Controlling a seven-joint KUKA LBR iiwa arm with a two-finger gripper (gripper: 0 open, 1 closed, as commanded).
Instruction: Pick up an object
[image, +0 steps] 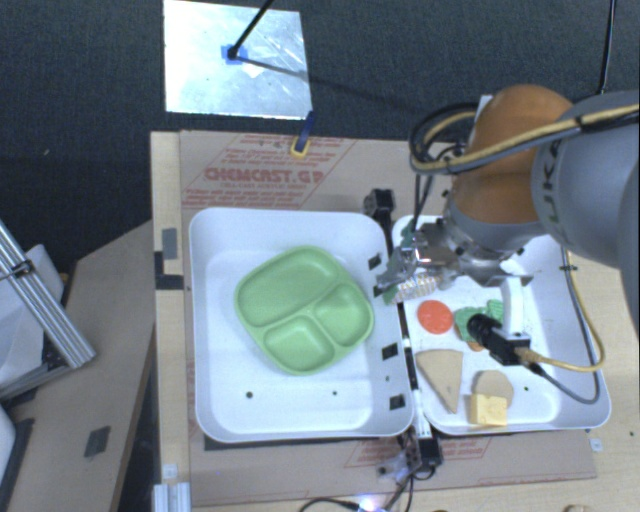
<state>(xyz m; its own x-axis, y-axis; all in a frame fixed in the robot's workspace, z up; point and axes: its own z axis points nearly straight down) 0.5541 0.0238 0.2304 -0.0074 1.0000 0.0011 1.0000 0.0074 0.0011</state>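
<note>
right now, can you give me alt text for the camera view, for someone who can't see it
A grey robot arm reaches from the right over the right white bin, its gripper near the bin's left edge above an orange-red round piece, a green piece, a tan wedge and a yellow block. The left white bin holds a green divided plate.

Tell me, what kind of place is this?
Probably a robot testing lab. A robot arm reaches over two white bins on a cardboard-covered bench, with a green divided plate and toy food for practice.
</note>
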